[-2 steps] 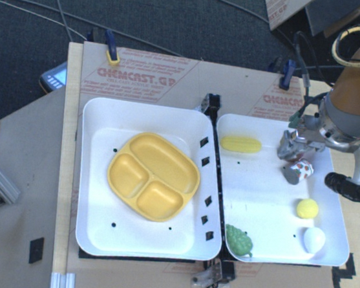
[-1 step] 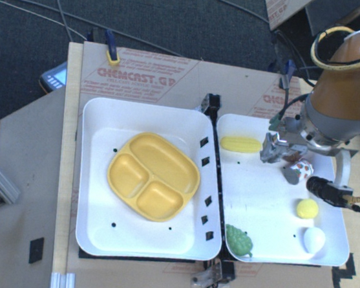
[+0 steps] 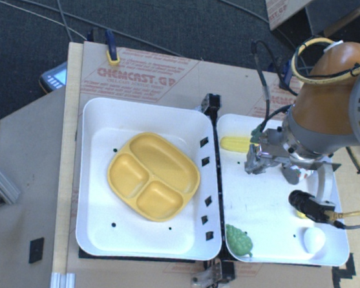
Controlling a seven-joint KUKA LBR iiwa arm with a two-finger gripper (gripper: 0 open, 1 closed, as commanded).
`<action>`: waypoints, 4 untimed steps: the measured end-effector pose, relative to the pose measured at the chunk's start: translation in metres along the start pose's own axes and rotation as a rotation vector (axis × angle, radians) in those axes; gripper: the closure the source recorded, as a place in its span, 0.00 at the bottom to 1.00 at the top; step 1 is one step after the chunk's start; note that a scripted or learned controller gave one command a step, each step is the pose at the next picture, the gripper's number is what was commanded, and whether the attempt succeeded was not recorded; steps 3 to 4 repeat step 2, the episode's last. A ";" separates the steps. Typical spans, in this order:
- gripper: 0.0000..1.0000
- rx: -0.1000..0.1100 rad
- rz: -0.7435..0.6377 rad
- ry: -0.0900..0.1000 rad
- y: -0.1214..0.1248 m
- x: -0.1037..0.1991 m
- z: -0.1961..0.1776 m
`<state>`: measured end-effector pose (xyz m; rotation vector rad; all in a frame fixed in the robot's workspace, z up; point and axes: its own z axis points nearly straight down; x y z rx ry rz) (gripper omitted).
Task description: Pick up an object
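Note:
My gripper (image 3: 254, 162) hangs over the upper left part of the right bin (image 3: 264, 255), fingers pointing down. Just left of and behind it lies a yellow corn-shaped object (image 3: 234, 143) near the bin's far left corner. A green leafy object (image 3: 239, 241) rests at the bin's front left corner. A white egg-shaped object (image 3: 313, 240) lies at the front right. Nothing shows between the fingers.
A yellow divided plate (image 3: 153, 175) lies in the middle of the left bin (image 3: 93, 162). A black divider with clips (image 3: 212, 176) runs between the bins. Cables cross the dark floor behind the bench.

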<state>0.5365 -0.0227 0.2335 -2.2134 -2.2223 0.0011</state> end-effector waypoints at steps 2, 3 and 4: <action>1.00 0.002 -0.001 0.000 -0.050 0.100 0.014; 1.00 0.002 -0.001 0.000 -0.050 0.100 0.014; 1.00 0.002 -0.001 0.000 -0.050 0.100 0.014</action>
